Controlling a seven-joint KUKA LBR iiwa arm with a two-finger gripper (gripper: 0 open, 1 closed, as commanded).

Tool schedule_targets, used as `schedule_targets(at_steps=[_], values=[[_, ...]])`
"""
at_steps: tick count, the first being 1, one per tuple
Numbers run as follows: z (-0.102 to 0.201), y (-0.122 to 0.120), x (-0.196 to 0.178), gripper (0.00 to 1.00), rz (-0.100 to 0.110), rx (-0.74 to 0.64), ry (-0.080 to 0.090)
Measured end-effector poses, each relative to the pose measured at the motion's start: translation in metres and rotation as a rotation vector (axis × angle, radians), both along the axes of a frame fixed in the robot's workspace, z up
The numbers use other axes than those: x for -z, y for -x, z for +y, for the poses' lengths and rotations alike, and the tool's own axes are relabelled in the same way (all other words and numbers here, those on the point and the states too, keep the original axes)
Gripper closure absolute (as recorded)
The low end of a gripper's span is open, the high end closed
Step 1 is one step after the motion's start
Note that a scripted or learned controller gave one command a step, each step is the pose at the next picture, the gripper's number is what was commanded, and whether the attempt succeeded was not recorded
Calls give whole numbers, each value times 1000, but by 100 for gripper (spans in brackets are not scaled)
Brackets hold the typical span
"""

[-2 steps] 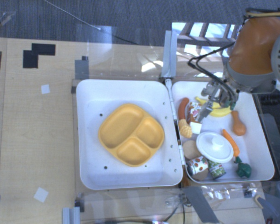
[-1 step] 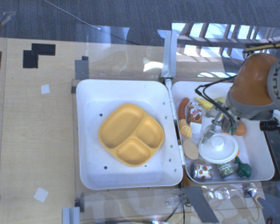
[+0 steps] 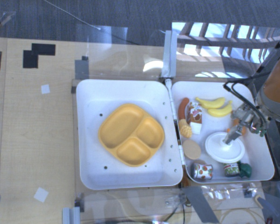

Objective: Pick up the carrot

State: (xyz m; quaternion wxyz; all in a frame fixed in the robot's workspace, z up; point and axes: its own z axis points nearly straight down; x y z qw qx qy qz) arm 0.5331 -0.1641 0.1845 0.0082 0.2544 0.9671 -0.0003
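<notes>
Where visible, carrot shows orange.

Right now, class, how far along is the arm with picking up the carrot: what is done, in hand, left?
Done: the gripper is down in the right bin, above the white plate. In hand: it sits beside an orange piece, probably the carrot; a grip cannot be confirmed. Left: securing and lifting the carrot.
</notes>
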Motion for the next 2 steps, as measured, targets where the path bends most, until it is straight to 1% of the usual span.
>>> schedule_targets(at_steps=[1,2], values=[[-35,-49,89,0,-8,25,0],[-34,-52,75,100,-18,20,3]])
